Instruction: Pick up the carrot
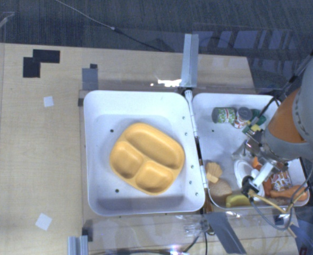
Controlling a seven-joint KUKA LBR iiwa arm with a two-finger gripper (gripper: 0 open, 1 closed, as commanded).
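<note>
Looking down at the worktop (39,169), I have the claw (253,155) low over the middle of the right bin (220,137), and from here I cannot tell whether it is apart or together. The carrot (289,194) lies in that bin's near right corner, just near and right of the claw, partly tangled among other orange bits. A green-labelled can (226,115) lies on its side by the far wall. Pale biscuit-like pieces (214,170) and a yellow item (237,200) sit along the near left side. The left bin (100,142) holds a yellow divided plate (147,157).
</note>
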